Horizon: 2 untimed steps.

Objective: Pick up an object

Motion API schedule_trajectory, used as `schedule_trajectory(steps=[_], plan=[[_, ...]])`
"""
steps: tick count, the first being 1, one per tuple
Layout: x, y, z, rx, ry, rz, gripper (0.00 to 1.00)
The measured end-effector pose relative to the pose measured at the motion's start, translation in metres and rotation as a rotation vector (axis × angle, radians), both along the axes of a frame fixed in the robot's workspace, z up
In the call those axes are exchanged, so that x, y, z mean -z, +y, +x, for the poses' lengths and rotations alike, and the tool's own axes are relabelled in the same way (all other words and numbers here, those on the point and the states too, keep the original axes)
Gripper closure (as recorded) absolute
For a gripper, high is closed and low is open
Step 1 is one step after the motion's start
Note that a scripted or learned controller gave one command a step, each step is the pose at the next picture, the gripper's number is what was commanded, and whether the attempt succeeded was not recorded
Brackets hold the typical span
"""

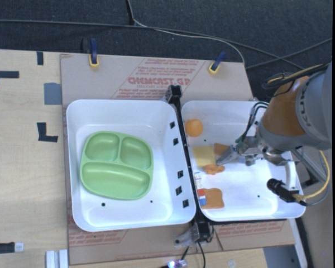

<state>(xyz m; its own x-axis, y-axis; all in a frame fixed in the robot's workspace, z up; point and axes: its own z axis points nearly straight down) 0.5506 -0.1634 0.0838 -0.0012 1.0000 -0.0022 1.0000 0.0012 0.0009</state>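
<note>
In the right bin [240,208], my gripper [225,157] reaches in low from the right. Its tip sits between a small orange piece [220,148] just above it and another orange piece [214,170] just below it. A pale yellow block [202,154] lies immediately left of the tip. An orange ball [194,128] rests farther up, near the divider. Near the bin's front left lies a brown slice [213,199] with a small red and blue item [201,195] at its left edge. Nothing is visibly lifted.
The left bin [78,116] holds a green divided plate [116,165]. A black divider with clips [181,155] runs between the bins. The arm's grey body with its orange band [287,116] and cables hang over the right bin's right side.
</note>
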Motion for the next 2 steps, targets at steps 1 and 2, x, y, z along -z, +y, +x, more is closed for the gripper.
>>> schedule_trajectory(steps=[1,2], plan=[[-0.013,0.000,0.001,0.000,-0.003,-0.001,1.00],[-0.062,-0.009,0.005,0.000,-0.002,0.002,1.00]])
